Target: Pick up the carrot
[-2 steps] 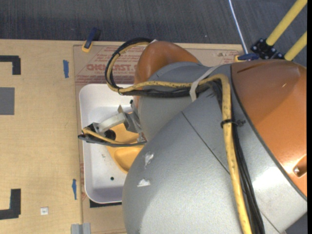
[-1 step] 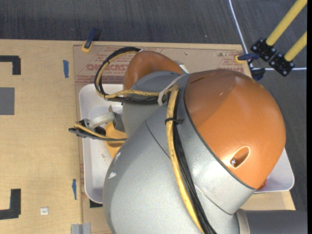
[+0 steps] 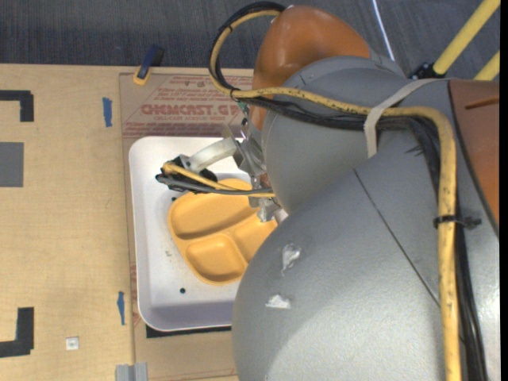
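I see the arm (image 3: 357, 213) over the white bin (image 3: 147, 236) from 3 o'clock. Gripper (image 3: 260, 203) sits at the yellow divided plate's (image 3: 210, 236) 2 o'clock edge; can't tell its state.

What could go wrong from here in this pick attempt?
Two risks. The big grey arm covers the right side of the shallow white bin, so what lies beneath it cannot be checked; a grasp there may well miss. The yellow-orange sectioned plastic tray lies directly by the wrist, so a descent could catch, tilt or drag the tray rather than the intended thing.
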Available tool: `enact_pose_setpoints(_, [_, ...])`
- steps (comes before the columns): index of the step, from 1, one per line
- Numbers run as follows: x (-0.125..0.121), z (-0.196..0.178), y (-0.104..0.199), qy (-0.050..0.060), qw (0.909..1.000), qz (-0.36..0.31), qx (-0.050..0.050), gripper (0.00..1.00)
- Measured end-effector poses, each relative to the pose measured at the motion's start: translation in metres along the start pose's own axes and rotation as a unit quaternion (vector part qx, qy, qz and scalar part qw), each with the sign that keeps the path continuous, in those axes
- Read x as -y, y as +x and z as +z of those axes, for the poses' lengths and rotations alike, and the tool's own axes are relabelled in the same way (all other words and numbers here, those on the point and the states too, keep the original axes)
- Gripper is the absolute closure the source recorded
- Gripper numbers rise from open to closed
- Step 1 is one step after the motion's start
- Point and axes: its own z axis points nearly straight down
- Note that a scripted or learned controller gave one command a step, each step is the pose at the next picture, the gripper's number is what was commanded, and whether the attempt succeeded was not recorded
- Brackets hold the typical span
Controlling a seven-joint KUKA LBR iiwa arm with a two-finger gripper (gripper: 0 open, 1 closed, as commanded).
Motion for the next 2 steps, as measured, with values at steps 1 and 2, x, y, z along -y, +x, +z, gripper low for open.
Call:
enact_pose_setpoints(1, [-0.067,-0.010,0.022,0.000,0.9995,-0.032,0.002,1.00])
enact_pose_setpoints(2, [-0.034,0.052,-0.034,0.000,0.9982,0.059,0.002,1.00])
